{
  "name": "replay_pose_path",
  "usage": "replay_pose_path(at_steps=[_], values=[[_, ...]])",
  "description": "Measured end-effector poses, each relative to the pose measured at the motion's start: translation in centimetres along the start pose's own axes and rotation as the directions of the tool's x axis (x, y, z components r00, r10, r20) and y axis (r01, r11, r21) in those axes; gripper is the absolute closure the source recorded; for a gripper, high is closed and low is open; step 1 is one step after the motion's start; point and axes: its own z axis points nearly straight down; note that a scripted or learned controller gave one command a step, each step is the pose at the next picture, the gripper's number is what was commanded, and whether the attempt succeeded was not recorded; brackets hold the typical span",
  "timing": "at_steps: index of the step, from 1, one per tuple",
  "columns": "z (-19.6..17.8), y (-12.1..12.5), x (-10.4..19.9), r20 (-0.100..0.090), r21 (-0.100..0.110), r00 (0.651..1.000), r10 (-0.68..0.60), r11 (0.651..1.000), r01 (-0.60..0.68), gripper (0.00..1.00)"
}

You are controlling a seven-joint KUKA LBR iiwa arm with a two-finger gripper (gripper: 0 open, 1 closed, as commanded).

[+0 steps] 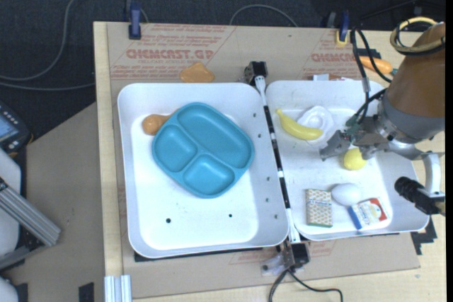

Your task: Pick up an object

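Gripper (347,146) hangs low over the right bin (297,223), toward its far right side, with the grey arm (417,92) and its orange band reaching in from the bench's right edge. Whether it is open or closed cannot be told from this slant; nothing is seen held in it.

A small yellow ball (354,160) lies just beside the gripper, on its near side and possibly touching it, and looks the likeliest target. A banana (297,126) lies near the bin's far left corner, beside a crumpled white wrapper (316,116). Toward the near edge sit a white egg-shaped object (346,193), a small patterned box (319,208) and a red-and-blue packet (367,212). The left bin (134,152) carries a blue divided plate (203,149) with an orange piece (151,124) at its far left side.

To do the step well, the gripper should probably shift slightly toward the near edge so the ball sits squarely under it, then descend straight; a round thing may roll aside if nudged off-centre.
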Motion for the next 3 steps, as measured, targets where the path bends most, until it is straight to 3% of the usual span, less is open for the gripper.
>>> replay_pose_path(at_steps=[1, 2, 3], values=[[10.6, -0.1, -7.5, 0.001, 0.006, 1.0, 0.007, 1.0, -0.007, 0.0], [10.0, 6.4, -1.3, -0.001, -0.006, 1.0, -0.007, 1.0, 0.007, 0.0], [9.0, 6.1, -1.8, 0.001, -0.004, 1.0, 0.0, 1.0, 0.0, 1.0]])
